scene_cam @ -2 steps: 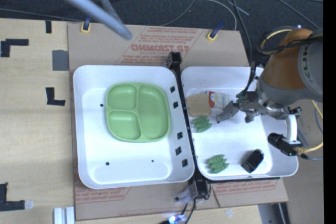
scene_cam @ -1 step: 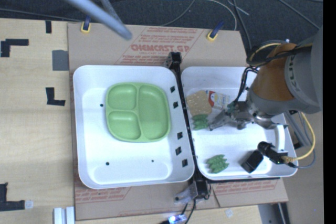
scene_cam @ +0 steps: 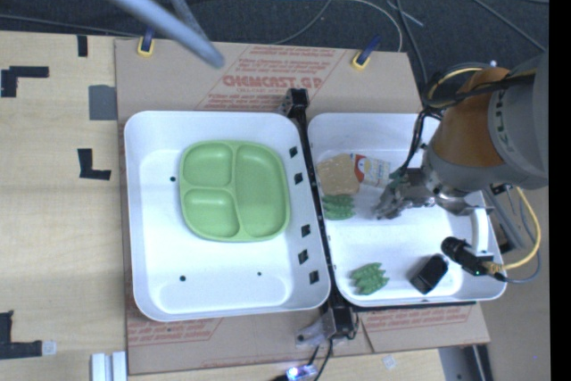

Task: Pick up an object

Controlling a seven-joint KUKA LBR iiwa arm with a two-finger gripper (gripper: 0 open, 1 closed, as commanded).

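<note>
Hand (scene_cam: 390,202) low inside right bin (scene_cam: 393,128), mid-bin; fingers too blurred to tell apart or together, nothing seen clamped. Beside it toward bin's left wall: brown packet (scene_cam: 340,174) with green item (scene_cam: 338,208) just below. Green leafy toy (scene_cam: 368,277) and black block (scene_cam: 428,273) near front edge. Green divided plate (scene_cam: 235,190) in left bin (scene_cam: 143,219).

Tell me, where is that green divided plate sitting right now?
The green divided plate lies in the left white bin, near its middle, across the divider from the right bin where the arm works.
</note>
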